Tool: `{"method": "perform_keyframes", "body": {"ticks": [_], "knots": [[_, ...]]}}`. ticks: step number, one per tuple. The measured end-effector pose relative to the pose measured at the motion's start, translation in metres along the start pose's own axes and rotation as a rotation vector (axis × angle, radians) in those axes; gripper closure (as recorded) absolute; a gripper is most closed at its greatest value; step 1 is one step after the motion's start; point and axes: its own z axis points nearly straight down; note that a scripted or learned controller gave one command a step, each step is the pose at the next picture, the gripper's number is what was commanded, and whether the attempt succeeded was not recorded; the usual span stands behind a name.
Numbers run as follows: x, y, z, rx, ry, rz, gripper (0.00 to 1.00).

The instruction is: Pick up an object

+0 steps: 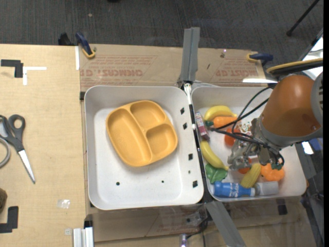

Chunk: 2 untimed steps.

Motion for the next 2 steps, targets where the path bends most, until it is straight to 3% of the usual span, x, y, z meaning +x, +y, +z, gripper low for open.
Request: {"method": "perform_keyframes", "body": {"ticks": [1, 2], "knots": [[0.0, 0.0, 0.0, 0.0, 0.0, 0.0, 0.0], [0.025, -0.023, 0.004, 0.003, -0.02, 0.03, 0.0]]}}
